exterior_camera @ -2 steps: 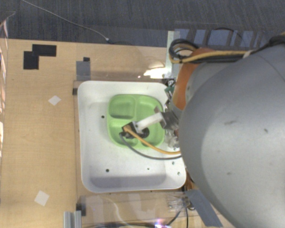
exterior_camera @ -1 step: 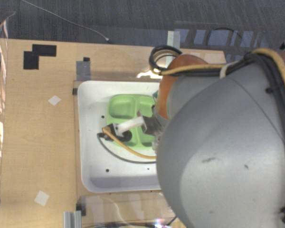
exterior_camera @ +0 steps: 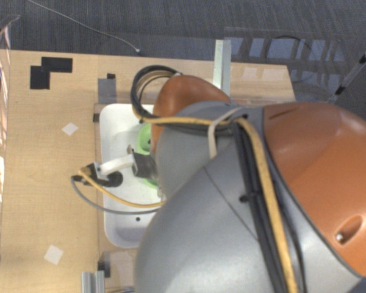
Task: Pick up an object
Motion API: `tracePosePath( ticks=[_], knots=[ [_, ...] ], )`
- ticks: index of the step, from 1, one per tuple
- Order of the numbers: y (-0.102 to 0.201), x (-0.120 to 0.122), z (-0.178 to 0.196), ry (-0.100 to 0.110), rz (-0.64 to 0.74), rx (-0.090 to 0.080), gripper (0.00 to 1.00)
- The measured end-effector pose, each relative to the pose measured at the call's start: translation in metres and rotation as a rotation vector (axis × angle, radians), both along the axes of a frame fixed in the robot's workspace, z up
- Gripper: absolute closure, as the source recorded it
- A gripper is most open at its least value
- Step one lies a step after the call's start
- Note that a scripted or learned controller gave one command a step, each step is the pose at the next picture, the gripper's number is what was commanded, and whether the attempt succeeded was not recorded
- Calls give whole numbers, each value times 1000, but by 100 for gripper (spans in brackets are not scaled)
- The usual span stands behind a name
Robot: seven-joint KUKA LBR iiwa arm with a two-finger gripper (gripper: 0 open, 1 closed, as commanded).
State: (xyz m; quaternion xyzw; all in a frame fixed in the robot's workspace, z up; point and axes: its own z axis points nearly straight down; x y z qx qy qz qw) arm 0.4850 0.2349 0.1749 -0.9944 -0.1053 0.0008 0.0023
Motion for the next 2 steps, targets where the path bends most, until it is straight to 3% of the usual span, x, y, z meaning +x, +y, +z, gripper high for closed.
tracePosePath(
  ticks=[2],
  knots=[
    [-1, 3, 19, -4, -9, 0, 100]
  ],
)
